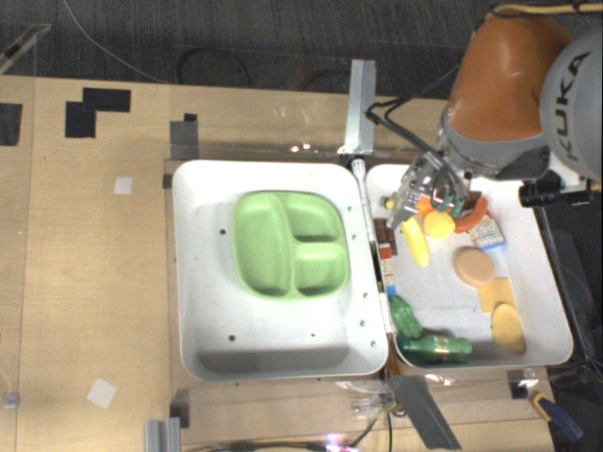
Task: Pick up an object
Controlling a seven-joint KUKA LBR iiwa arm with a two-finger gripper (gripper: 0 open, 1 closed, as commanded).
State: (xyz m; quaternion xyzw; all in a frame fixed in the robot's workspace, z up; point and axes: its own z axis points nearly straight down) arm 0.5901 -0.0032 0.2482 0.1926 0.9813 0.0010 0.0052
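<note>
**Visitor:** What is on the bench?

**Onlooker:** Two shallow white bins side by side. The left bin (203, 347) holds a green divided tray (287, 243) lying flat. The right bin (551, 332) holds small toy foods: a yellow banana (415, 243), an orange piece (438, 224), a tan round disc (474, 267), two yellowish pieces (502, 314) near the right wall, and green bottles (424, 337) along the near edge.

**Visitor:** Where is the arm?

**Onlooker:** It reaches in from the right, its orange band (504, 59) above the far end of the right bin. The claw (426, 199) hangs low over the top of the banana and the orange piece, close to the wall between the bins.

**Visitor:** Is it gripping anything?

**Onlooker:** I cannot tell. The wrist blocks that part, and nothing is plainly held.

**Visitor:** What could go wrong?

**Onlooker:** In my judgement, crowding. The banana and orange piece touch, so the claw may catch both loosely or push one aside. The banana's curved, smooth skin could slip out on lifting. The nearby wall may also block the claw.
</note>
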